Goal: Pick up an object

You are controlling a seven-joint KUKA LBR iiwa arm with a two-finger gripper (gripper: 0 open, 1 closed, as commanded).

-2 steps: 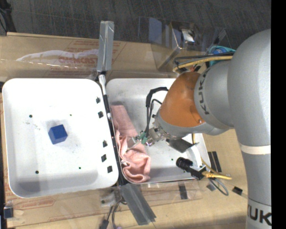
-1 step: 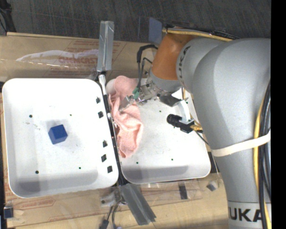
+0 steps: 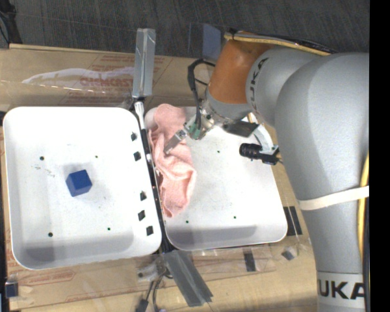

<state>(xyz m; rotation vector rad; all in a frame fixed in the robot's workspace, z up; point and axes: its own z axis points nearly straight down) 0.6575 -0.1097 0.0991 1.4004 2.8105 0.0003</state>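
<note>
I am bringing the tool (image 3: 180, 137) down on the pink cloth (image 3: 172, 164), bunched against the right bin's (image 3: 247, 200) nine o'clock wall; whether it is pinching fabric, I cannot tell. Blue cube (image 3: 79, 182) is sitting in the left bin (image 3: 26, 142), well apart

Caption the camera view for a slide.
Grey arm's gripper over crumpled pink cloth in right white bin; blue cube in left bin.
</note>
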